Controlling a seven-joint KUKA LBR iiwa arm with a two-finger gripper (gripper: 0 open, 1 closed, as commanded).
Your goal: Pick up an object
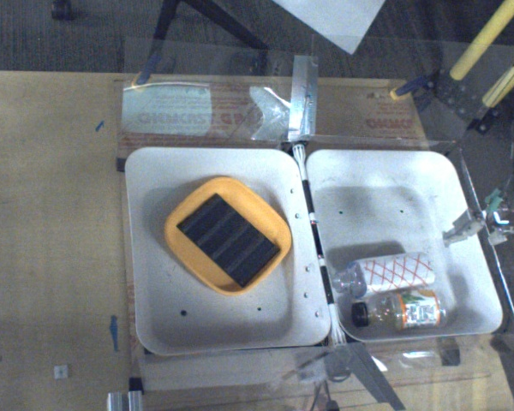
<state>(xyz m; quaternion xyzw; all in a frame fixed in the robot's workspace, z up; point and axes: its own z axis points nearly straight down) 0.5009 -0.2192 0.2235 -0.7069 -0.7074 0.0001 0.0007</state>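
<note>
A yellow-orange square dish with a dark ribbed inset [228, 244] lies tilted in the middle of the left bin [154, 315]. In the right bin [394, 187], near its front edge, two bottles lie on their sides. One is clear with a white label crossed by red lines [392, 272]. The other has a black cap, amber contents and an orange-green label [400, 309], just in front of the first and touching it.
A metal divider bracket [302, 101] stands behind the seam between the bins. Taped clear plastic [207, 114] lies on the bench behind the left bin. Yellow-handled clamps [480, 37] sit at the far right. A small metal fitting [484, 221] sits at the right bin's right rim.
</note>
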